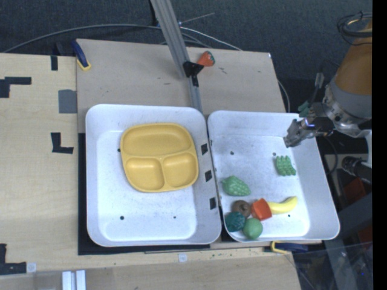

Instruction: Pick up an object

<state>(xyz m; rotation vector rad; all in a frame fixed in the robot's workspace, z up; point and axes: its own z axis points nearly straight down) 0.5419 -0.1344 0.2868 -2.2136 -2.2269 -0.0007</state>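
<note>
2 shallow white bins sit side by side on the wooden bench. The left bin [100,162] holds a yellow divided plate [159,156] with 3 compartments, lying flat in the bin's upper half.

The right bin [254,125] carries the small objects, gathered toward its lower part. A green bumpy fruit [235,186] lies near the bin's left wall. Below it, a brown ring-shaped piece [242,208] sits just beside a teal lump [234,222] and a round green ball [253,228], clustered at the bottom left corner. An orange-red block [262,209] touches the left end of a yellow banana [282,206], which stretches to the right. Higher up and well apart from this cluster, a small green studded piece [284,165] lies alone.

The gripper [296,135] hangs over the bin's upper right edge, above the studded piece and apart from it. Nothing shows between its fingers, and whether they are spread or closed cannot be told.
</note>
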